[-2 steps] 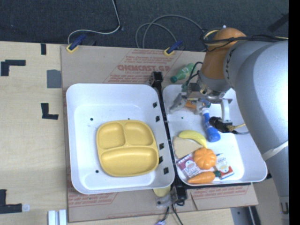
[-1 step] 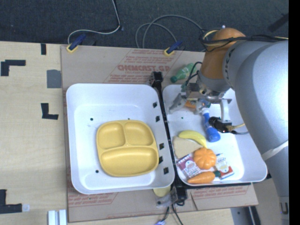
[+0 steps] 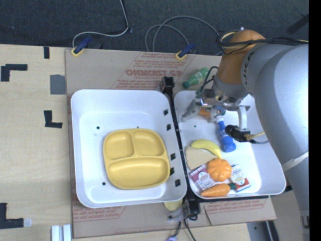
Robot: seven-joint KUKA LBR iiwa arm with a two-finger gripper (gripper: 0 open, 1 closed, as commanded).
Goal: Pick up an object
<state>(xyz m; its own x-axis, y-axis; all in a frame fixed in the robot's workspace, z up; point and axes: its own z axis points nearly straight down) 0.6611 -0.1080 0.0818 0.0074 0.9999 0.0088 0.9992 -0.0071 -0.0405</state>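
The arm reaches into the right bin (image 3: 273, 177) from the right, and its pincer (image 3: 206, 109) hangs low at the bin's far end, fingers spread apart over a small orange item (image 3: 204, 111), nothing gripped. Just beside it lies a blue bottle (image 3: 225, 136). Nearer lie a banana (image 3: 205, 146), a pumpkin (image 3: 219, 169) and a carrot (image 3: 215, 190). The left bin (image 3: 88, 109) holds a yellow tray (image 3: 136, 158).
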